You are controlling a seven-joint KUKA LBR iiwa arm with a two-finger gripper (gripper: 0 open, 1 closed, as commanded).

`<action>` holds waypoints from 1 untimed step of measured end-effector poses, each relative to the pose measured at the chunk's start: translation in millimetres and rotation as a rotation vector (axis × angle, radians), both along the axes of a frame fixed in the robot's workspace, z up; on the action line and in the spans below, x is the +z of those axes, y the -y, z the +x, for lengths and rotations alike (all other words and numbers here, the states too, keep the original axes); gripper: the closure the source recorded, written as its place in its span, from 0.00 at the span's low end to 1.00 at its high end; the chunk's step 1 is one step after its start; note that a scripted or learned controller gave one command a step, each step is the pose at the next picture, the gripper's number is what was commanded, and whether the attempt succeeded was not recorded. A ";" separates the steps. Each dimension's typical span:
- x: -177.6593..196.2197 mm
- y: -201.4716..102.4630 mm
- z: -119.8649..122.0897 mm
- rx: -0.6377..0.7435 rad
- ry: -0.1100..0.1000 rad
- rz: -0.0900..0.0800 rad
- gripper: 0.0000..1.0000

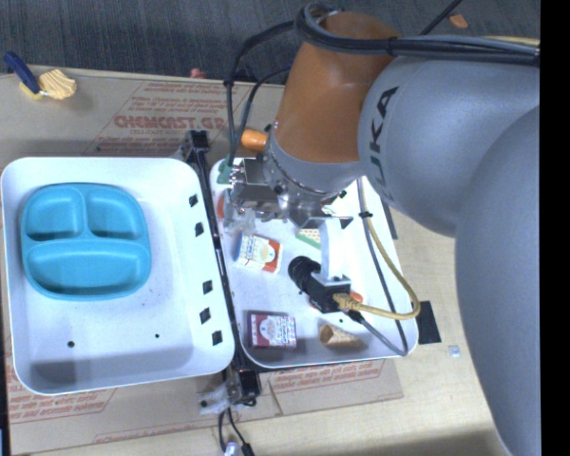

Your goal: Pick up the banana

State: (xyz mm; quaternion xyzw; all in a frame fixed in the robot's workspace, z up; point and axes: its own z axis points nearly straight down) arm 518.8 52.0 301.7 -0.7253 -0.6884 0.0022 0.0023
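Note:
My gripper (250, 204) hangs low over the left side of the right bin (391, 345), close to the divider between the two bins. Its metal parts sit just above a small white, orange and red carton (257, 252). The grey arm with its orange band covers most of the far half of the right bin, hiding what lies beneath it. A small orange thing (254, 141) and a green and white bit (232, 170) peek out at the arm's left edge, near the bin's far left corner.
A dark red box (271, 331) and a tan lump (341, 335) lie near the right bin's front wall. The left bin (104, 364) holds a blue divided plate (85, 240). A yellow and blue thing (46, 82) lies on the cardboard at the far left.

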 end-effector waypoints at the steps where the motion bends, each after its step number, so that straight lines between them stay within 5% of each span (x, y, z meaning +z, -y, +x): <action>1: -111.3 25.0 -31.8 -0.131 -0.001 -0.001 1.00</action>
